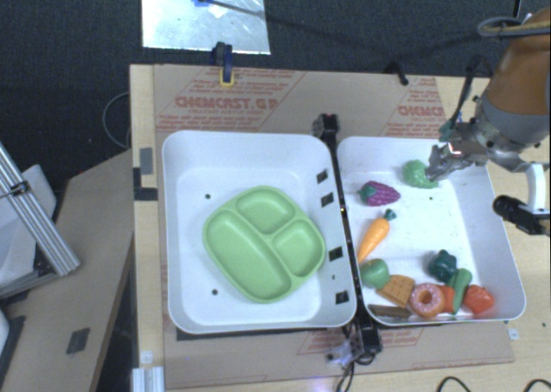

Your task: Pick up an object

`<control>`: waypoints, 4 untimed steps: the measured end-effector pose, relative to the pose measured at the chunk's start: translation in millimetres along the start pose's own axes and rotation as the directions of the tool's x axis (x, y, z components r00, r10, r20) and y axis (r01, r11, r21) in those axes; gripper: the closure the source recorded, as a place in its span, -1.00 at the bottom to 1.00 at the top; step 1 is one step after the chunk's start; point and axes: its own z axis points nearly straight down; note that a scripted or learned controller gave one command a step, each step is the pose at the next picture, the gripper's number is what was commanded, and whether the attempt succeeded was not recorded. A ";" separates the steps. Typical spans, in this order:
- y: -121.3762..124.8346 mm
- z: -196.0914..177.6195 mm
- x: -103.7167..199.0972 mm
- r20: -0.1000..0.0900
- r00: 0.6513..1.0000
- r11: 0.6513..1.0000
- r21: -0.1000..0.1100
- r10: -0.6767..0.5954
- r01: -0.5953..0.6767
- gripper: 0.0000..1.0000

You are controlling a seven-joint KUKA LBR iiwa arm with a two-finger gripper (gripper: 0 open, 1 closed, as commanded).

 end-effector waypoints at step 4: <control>-47.3 7.3 86.8 0.000 1.000 1.000 0.003 0.004 -0.004 1.00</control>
